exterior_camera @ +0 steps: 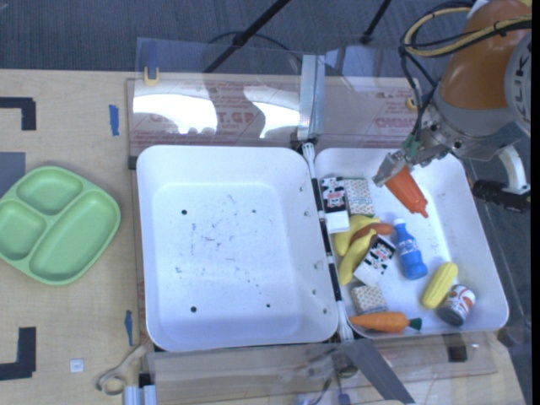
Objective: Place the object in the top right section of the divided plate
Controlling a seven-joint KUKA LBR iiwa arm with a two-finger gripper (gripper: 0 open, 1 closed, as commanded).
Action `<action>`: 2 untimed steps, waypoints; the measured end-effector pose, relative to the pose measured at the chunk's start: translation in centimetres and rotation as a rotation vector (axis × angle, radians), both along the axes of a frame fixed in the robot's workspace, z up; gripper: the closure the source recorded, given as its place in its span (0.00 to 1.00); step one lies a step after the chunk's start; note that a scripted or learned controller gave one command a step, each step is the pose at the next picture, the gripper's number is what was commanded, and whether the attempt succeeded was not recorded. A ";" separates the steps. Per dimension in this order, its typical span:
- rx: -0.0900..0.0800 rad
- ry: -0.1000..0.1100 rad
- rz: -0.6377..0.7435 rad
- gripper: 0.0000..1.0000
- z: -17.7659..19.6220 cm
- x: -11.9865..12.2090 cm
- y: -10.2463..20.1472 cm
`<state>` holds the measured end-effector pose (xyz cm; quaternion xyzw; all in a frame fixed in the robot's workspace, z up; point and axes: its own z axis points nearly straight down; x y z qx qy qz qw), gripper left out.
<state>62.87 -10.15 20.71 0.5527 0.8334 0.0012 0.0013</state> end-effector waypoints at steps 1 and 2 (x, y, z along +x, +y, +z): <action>0.000 0.003 0.055 1.00 -0.8 0.7 5.1; -0.001 -0.002 0.242 1.00 -2.2 3.0 9.8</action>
